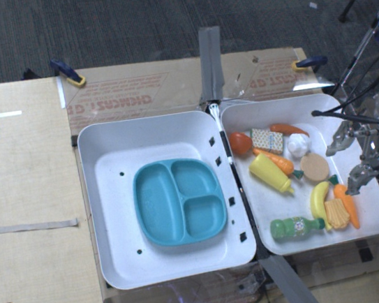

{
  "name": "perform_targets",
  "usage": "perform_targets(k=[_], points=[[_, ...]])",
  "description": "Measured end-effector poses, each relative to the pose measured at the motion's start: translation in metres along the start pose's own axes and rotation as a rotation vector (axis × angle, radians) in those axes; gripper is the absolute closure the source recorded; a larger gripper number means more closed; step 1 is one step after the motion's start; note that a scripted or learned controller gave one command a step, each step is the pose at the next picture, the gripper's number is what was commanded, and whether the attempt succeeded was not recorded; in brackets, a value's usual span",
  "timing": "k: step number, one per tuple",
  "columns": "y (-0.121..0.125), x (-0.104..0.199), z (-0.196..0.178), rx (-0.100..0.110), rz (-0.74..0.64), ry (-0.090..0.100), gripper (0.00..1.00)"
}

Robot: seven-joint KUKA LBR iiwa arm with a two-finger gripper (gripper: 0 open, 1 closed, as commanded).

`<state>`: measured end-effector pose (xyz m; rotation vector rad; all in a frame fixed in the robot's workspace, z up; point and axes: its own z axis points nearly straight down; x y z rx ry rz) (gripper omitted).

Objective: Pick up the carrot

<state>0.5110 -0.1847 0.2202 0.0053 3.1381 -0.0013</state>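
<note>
The carrot (349,206) lies in the right bin (377,228), near its front right corner, just beside a corn piece (336,214) and a banana (319,199). Its long axis runs roughly front to back, the green top toward the rear and the tip toward the front wall. The gripper (350,161) hangs over the bin's right edge with fingers apart and nothing between them, apparently staged for a descent onto the carrot.
</note>
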Motion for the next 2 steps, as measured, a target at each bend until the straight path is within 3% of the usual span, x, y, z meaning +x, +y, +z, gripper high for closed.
perform_targets(k=[1,2], points=[[-0.039,-0.025,0.119,0.007,-0.071,-0.016,0.0],[-0.038,-0.029,0.107,0.01,-0.077,-0.024,1.0]])
